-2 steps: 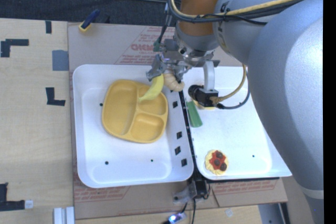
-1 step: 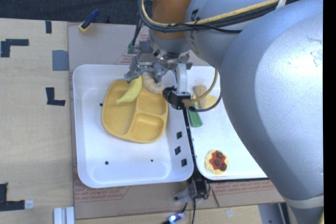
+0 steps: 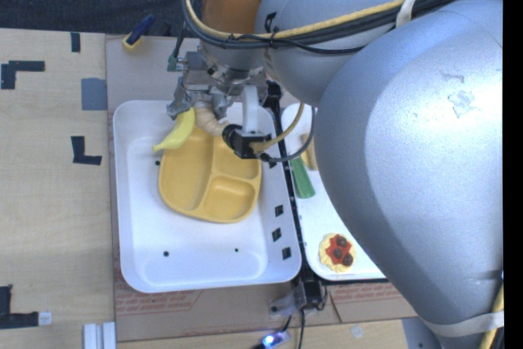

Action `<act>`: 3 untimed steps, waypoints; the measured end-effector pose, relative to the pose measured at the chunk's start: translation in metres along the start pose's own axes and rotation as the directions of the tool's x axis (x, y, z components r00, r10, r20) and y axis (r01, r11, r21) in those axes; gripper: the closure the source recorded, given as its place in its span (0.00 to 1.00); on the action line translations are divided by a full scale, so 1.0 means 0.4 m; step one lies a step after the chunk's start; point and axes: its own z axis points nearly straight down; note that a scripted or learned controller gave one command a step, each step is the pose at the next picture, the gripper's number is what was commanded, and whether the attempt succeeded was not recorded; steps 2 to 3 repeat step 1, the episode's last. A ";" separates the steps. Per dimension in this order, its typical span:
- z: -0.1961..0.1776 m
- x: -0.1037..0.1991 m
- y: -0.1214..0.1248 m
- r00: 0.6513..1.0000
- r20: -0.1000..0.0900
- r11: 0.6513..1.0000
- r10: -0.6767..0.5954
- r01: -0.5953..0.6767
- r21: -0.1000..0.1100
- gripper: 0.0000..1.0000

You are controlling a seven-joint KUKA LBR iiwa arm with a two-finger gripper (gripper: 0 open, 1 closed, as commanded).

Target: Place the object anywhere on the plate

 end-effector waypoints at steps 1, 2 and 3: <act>0.001 -0.006 -0.001 1.000 0.002 1.000 0.002 -0.002 0.002 0.00; 0.001 -0.006 -0.001 1.000 0.002 1.000 0.002 -0.002 0.002 0.00; 0.001 -0.006 -0.001 1.000 0.002 1.000 0.002 -0.002 0.002 0.00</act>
